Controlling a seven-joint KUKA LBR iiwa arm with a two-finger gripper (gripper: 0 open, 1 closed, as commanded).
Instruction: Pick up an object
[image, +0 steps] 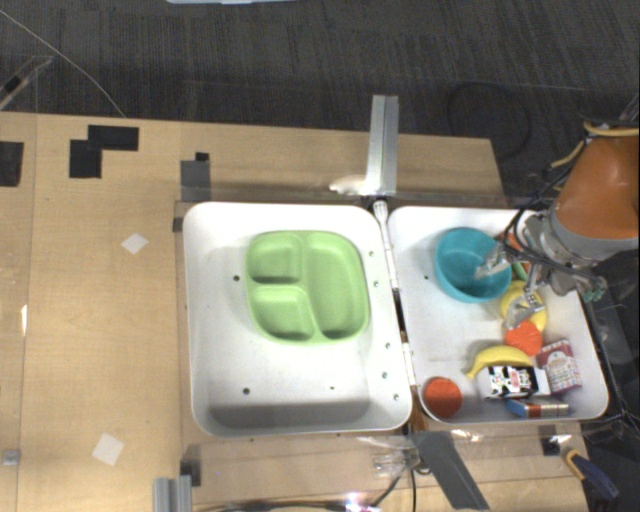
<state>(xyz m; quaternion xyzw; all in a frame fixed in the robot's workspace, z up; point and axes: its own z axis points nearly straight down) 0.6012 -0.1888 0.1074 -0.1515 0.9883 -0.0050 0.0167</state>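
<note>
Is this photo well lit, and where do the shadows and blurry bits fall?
Camera view: even overhead light, the left bin bright white; soft shadow along its near wall and around the green divided plate; the gripper by the blue bowl looks soft; small packages stay unreadable.
</note>
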